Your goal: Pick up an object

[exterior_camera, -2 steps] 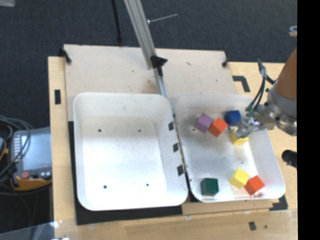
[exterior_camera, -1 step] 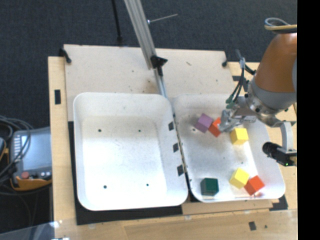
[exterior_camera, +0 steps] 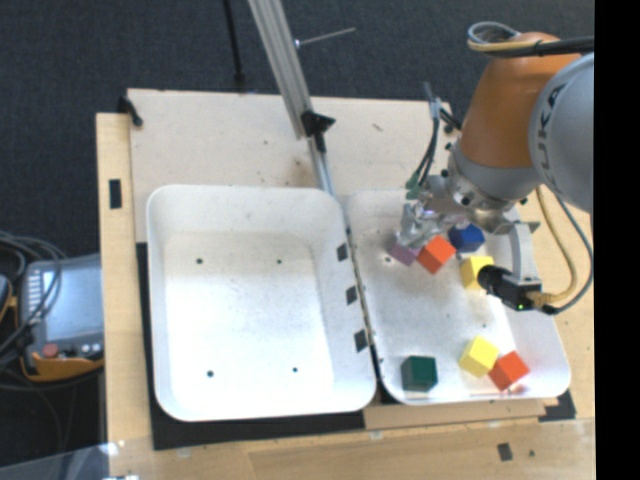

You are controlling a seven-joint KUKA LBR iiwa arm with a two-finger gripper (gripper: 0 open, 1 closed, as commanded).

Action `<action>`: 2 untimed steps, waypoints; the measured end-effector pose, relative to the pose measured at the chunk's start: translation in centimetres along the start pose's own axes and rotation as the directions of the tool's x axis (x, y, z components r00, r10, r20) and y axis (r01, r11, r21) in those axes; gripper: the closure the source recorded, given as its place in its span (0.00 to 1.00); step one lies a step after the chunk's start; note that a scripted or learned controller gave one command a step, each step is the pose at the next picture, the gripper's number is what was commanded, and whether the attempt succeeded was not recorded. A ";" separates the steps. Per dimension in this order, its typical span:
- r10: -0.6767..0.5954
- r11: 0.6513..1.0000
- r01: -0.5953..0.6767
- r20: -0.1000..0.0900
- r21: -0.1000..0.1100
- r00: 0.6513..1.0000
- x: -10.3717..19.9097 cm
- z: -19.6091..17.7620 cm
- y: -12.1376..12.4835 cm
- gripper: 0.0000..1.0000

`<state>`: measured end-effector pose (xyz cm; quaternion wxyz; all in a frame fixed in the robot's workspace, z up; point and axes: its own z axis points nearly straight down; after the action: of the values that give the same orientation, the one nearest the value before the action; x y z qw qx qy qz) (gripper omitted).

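1. Right of centre in the frame, inside the right bin (exterior_camera: pixel 560 373), we have an orange block (exterior_camera: pixel 435 255) lying just below and right of the gripper (exterior_camera: pixel 418 223).
2. Touching its left side sits a purple piece (exterior_camera: pixel 402 255); a blue block (exterior_camera: pixel 466 237) crowds its upper right.
3. We can't tell how wide the gripper stands, nor whether it has anything.
4. We judge the move a short shift down-right.
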<state>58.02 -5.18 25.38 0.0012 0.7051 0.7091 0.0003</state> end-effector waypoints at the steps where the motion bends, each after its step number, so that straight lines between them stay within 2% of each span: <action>1: 0.002 1.000 -0.002 0.000 0.000 1.000 3.6 0.5 1.9 1.00; 2: -0.001 1.000 0.001 -0.002 -0.001 1.000 9.2 0.6 4.6 1.00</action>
<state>62.55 4.03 24.74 0.0011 0.7047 0.7095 0.0013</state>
